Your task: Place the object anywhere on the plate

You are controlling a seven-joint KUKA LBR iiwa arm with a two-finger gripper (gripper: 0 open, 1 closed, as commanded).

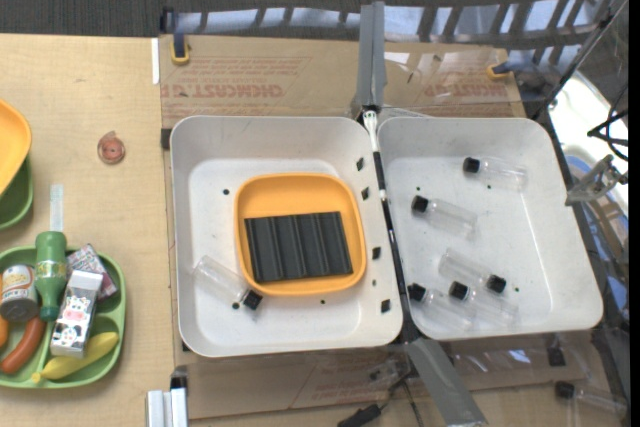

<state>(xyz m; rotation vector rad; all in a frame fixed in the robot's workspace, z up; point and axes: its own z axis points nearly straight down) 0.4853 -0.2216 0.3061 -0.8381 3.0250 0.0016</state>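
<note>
Dark carpet fills the floor beyond the wooden bench [90, 95], and a flattened sheet of cardboard [260, 80] lies under the two white bins. Whether the claw is spread or closed, and whether it has hold of anything, cannot be told, so no distance between it and the task's things can be given.

In the left bin [195, 155] an orange plate [300, 190] sits at the middle, and a dark ribbed block [300, 247] lies flat on it, covering most of its near half. Just off the plate's near left corner, on the bin floor, lies a clear vial [215, 277] with a black cap, the cap almost touching the plate's rim.

The right bin [560, 215] holds five more clear capped vials [490, 172], scattered: one by the far edge, one near the left wall, three toward the near edge.

Red printing on the cardboard reads upside down and is too faint to make out.

At the bench's near left corner a green tray [115, 340] carries toy food: a green bottle [50, 270], a small can [17, 285], a sausage [22, 345], a banana [75, 360] and a patterned carton [75, 315] whose label is too small to read. An orange bowl [12, 150] sits at the left edge, and a small pink disc [112, 148] lies alone near it.
</note>
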